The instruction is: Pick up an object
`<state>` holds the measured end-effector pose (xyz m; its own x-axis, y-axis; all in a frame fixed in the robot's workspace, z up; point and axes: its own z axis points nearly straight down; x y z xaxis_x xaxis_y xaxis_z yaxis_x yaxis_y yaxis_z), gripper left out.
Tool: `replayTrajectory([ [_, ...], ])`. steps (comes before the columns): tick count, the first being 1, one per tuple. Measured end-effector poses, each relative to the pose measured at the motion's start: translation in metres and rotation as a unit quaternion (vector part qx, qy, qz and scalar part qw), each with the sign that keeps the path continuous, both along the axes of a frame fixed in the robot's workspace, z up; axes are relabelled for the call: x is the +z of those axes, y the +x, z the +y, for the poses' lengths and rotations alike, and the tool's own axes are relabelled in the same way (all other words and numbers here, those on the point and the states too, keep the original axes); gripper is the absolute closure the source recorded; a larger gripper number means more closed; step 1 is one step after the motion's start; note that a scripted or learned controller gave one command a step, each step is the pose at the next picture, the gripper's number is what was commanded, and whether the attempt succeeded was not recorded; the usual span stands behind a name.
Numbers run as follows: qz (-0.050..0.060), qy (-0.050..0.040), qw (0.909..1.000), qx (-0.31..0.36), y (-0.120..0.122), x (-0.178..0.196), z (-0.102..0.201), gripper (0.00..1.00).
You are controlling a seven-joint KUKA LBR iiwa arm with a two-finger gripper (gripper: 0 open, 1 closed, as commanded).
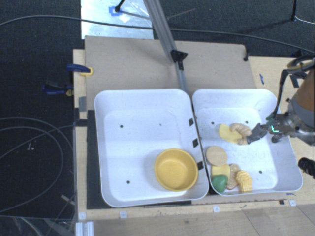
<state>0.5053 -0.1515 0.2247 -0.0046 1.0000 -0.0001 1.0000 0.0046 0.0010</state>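
Observation:
The right bin (231, 93) holds several small toy foods. A tan twisted pastry (240, 130) lies against a flat yellow piece (227, 132) near the bin's middle. Below them are a round tan cookie (216, 156), a yellow block (220, 170), a green piece (219, 182) and a yellow corn-like piece (243, 180). My gripper (253, 135) reaches in low from the right, its dark tip right beside the pastry's right end. I cannot see whether it touches the pastry.
The left bin (142, 95) holds a yellow bowl (175, 169) near its front right corner. A grey pole (165, 28) slants down to the back edge between the bins. Cables lie on the dark floor at left.

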Motion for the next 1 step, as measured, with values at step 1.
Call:
replayTrajectory([
  [1, 0.000, -0.0001, 1.0000, 0.000, 0.0003, 0.0003, 0.0000, 0.00],
])
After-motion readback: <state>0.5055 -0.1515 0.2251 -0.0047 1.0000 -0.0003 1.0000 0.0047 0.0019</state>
